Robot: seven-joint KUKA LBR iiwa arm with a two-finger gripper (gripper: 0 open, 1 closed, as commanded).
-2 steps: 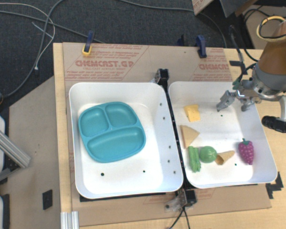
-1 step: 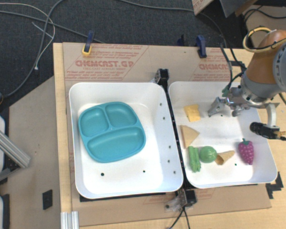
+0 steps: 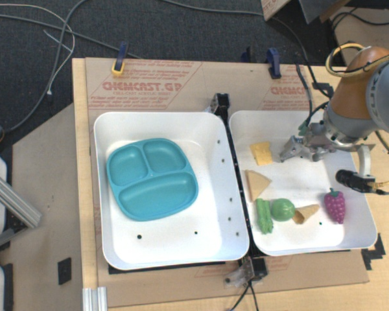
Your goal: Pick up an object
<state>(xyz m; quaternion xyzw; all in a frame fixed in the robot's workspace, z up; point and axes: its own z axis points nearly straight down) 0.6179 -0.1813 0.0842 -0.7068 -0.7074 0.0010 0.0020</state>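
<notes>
We see the tool (image 3: 292, 149) low over the right bin (image 3: 354, 241), and its two fingers look spread apart with nothing between them. Taking the tool as landmark: a yellow cheese square (image 3: 262, 153) lies just to its left; a tan wedge (image 3: 256, 184) sits below that. Further below the tool lie a green pea pod (image 3: 264, 215), a green apple (image 3: 282, 209) touching it, and a small cone (image 3: 305, 213). Purple grapes (image 3: 335, 206) rest below and right (near the bin's right wall). Well left, on the same bench (image 3: 84, 173), a teal divided plate (image 3: 153, 177) sits in the left bin (image 3: 181, 254).
</notes>
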